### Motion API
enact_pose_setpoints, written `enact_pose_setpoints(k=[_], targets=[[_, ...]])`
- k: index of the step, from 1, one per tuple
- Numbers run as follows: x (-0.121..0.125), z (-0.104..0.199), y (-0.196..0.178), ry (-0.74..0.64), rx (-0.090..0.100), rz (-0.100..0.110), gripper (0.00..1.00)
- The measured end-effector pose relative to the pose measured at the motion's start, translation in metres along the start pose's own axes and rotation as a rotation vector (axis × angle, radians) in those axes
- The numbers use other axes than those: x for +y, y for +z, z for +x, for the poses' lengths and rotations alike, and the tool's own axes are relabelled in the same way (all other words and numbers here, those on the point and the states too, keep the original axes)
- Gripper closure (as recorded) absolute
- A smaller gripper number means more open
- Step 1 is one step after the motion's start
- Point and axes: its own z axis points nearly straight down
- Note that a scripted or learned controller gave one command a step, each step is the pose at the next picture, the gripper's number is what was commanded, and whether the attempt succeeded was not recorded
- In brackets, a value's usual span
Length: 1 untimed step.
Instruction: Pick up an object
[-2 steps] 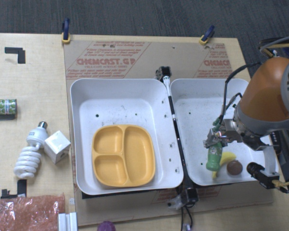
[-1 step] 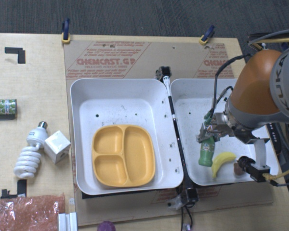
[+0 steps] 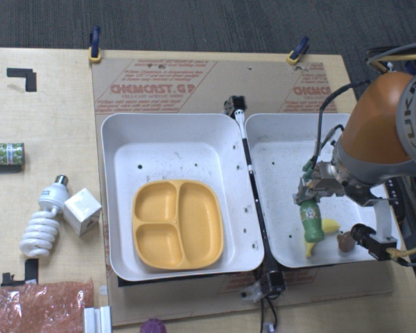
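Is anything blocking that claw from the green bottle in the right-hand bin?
Nothing visible does. The gripper sits right at the top end of the green bottle in the right bin. A yellow object lies beside the bottle's lower part.

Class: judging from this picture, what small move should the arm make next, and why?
Probably lower slightly, since the hand sits directly above the green bottle's top in the right bin, and a grip isn't visibly confirmed.

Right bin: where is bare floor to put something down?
In the right bin, the floor is bare along its left wall and across the far half. It is crowded at the near right, where the end effector, green bottle, banana and brown piece gather.
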Motion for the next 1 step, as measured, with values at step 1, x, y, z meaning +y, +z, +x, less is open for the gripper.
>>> enact_pose_setpoints(k=[1], targets=[[0.0363, 0.0226, -0.0087, -0.004, 0.0, -0.001, 1.0]])
